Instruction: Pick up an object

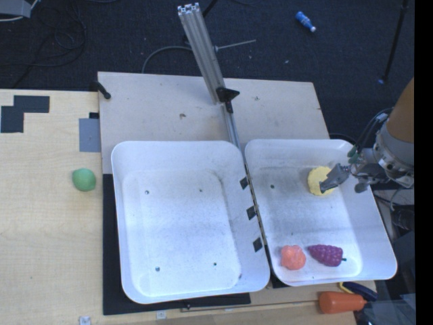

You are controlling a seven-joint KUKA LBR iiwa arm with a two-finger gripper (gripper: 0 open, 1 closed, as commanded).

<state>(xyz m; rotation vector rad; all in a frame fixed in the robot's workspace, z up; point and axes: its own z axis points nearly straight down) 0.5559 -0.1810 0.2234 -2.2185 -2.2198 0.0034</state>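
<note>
White right bin (379,249) holds yellow fruit (316,180), orange fruit (293,257), purple grapes (326,254).

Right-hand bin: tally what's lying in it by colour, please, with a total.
Yellow: 1, the rounded yellow toy at the hand.
Orange-pink: 1, the lumpy orange-pink toy.
Purple: 1, the bumpy purple grape-bunch toy.
Total: 3.

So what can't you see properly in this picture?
- Yellow object, camera view: its right side is hidden behind the pincer.
- Pincer: too small and dark to tell open or shut.
- Orange thing below the right bin: partly hidden by dark clutter at its right.
</note>
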